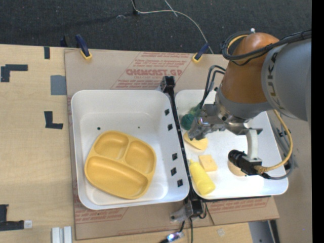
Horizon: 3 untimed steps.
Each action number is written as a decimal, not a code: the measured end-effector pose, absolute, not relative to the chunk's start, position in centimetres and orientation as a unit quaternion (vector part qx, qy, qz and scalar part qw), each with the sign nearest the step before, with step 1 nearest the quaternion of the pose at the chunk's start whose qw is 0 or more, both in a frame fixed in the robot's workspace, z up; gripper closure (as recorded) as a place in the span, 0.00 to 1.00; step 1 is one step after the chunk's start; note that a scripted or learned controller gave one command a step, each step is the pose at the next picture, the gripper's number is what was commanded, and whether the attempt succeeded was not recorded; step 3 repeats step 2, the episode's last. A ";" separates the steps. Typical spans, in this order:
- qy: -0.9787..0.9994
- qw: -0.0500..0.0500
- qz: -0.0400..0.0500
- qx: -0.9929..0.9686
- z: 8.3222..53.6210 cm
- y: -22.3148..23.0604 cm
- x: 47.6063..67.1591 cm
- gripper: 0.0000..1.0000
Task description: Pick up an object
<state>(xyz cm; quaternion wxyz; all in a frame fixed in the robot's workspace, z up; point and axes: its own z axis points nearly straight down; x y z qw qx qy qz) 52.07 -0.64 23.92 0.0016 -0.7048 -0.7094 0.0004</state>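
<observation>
Gripper low in right bin, grip state unclear, partly hiding pale yellow piece.

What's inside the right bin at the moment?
In the right bin: a yellow block near the front, a small tan cube, a pale yellow piece, and a green object by the divider. The arm covers the bin's back part, so anything there is hidden.

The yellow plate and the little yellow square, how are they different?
The yellow plate is much bigger than the little yellow square. The plate is rounded with three compartments; the square is flat-sided and plain. The plate lies in the left bin, the square in the right bin. Both are yellow.
</observation>
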 end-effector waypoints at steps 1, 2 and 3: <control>-0.710 0.001 0.000 -0.705 24.3 4.2 51.8 1.00; -0.710 0.001 0.000 -0.704 24.6 9.4 51.5 1.00; -0.710 0.001 0.000 -0.704 24.6 9.4 51.5 1.00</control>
